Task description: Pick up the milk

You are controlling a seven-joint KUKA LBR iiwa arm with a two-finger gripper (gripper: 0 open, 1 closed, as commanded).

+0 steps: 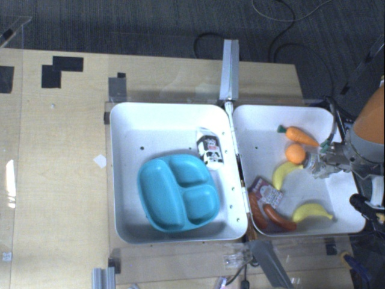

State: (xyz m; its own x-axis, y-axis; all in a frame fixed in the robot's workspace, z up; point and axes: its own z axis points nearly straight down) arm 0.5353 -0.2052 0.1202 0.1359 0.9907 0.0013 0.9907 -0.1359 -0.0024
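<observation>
The milk (209, 148) is a small white carton with black cow patches. It lies in the left bin (126, 161) near that bin's right wall, touching the far right corner of a blue divided plate (178, 192). My gripper (320, 164) hangs low in the right bin (258, 128), just right of an orange (295, 153) and well away from the milk. Nothing shows in its grasp.
The right bin also holds a carrot (299, 135), two bananas (284, 174) (312, 211), a red sausage (275, 217) and a dark snack packet (265, 191). A metal divider post (228, 71) stands behind where the bins meet. The arm (370, 128) enters from the right.
</observation>
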